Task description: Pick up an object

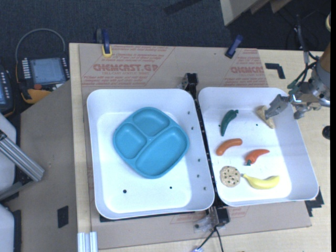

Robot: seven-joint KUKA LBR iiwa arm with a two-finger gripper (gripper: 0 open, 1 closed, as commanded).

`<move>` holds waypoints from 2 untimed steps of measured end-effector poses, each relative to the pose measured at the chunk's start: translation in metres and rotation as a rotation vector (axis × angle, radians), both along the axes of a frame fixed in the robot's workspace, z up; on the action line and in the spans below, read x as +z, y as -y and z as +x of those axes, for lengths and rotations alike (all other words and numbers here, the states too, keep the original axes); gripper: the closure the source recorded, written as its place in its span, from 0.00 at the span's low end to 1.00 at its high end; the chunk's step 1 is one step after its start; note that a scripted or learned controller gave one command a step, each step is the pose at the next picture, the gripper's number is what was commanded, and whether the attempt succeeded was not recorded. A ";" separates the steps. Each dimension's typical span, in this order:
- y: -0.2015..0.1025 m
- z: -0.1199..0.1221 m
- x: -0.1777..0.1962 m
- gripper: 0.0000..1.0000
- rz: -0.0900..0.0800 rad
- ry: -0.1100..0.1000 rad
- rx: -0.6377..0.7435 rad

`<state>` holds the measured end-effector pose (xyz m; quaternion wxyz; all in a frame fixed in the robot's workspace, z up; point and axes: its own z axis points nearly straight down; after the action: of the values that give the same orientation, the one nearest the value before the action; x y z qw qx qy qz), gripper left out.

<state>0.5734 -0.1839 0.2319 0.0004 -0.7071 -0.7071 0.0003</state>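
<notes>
1. I see the arm cut off at the frame's right edge; its jaws (287,106) are spread apart over the right bin's (302,140) upper right.
2. A tan object (264,115) lies half hidden beside one finger; I cannot identify it.
3. Cardboard (157,62) on the bench reads "CHEMCAST GP".
4. Dark carpet (131,9) fills the frame's top.

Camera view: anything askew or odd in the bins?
Only the blue divided plate: it sits rotated in the left bin, out of square with the walls. Toy foods in the right bin lie apart, nothing spilled.
</notes>
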 end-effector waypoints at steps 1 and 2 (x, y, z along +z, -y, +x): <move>0.000 0.000 0.000 0.00 0.000 0.001 0.000; -0.003 0.002 -0.040 0.00 0.000 0.000 0.000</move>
<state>0.5752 -0.1812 0.1917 0.0007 -0.7071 -0.7072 0.0003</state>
